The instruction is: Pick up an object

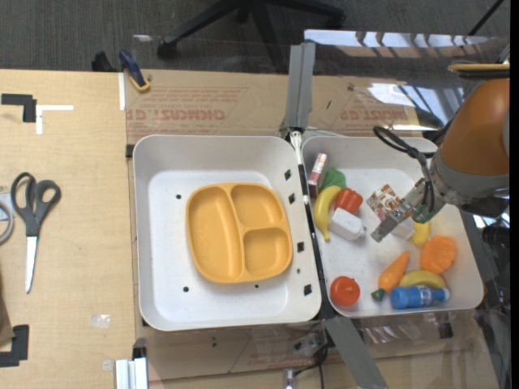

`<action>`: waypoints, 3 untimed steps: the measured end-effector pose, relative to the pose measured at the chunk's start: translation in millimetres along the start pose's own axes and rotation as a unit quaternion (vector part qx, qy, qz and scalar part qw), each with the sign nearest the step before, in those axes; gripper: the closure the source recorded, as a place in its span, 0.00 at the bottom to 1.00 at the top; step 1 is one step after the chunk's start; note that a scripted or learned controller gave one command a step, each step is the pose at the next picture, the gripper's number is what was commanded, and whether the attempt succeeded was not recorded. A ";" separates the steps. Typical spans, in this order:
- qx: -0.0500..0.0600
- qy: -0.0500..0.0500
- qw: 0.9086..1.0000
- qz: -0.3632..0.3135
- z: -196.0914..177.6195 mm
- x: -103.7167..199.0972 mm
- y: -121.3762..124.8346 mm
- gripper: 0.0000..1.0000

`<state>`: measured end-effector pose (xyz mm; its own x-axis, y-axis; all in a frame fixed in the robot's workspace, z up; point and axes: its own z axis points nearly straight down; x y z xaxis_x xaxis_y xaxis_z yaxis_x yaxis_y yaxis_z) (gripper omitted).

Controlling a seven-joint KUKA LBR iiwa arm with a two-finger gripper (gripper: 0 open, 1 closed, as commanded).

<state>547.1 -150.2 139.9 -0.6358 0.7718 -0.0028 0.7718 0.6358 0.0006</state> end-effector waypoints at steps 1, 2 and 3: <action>-0.009 -0.013 1.000 0.027 30.5 -34.3 70.4 0.00; -0.010 -0.010 0.993 0.113 30.8 -32.4 76.5 0.00; -0.016 -0.015 0.983 0.180 28.8 -19.5 76.0 0.00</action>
<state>618.2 -117.0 111.1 -0.3205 0.9469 -0.0260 0.9462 0.3213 0.0391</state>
